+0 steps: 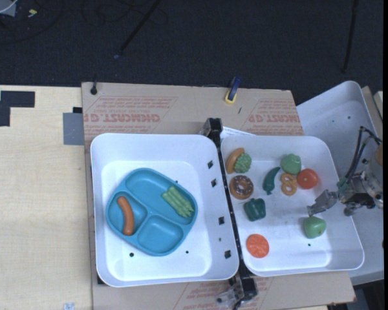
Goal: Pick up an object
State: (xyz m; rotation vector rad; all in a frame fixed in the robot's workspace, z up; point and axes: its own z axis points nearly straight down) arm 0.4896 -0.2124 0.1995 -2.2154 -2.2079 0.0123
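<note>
I've got the gripper low over the right bin, near its right edge; the fingers look parted with nothing between them, though they're small and dim from here. Just below them sits a green toy pepper, glossy and rounded, close to that bin's right wall, apart from the fingertips. Nearest me, by the front edge, I see an orange slice-like round. Then a dark green pepper, a chocolate doughnut, a dark green curved pod, a small pretzel-like ring and a red tomato. Further back, a light green vegetable and a carrot-and-green piece. In the left bin a blue sectioned plate carries a sausage and green beans. On the cardboard behind I read reversed red print, not legible, and a blue-and-yellow clamp grips its far edge.
</note>
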